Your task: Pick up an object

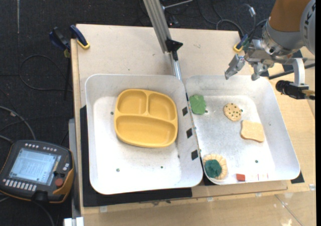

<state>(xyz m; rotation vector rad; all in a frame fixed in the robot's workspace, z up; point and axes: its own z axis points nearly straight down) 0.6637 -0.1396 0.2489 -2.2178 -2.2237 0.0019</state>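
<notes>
My gripper hangs above the far edge of the right bin, its two fingers spread apart with nothing between them. Below it in that bin lie a green leafy piece, a round spotted cookie, a tan slice of bread, and a round tan piece with a green top at the near left corner. A small red bit sits near the front rim.
The left bin holds a yellow divided plate. A metal pole slants up from between the bins. A teach pendant lies on the floor at the lower left. A clamp sits at the bench's far left corner.
</notes>
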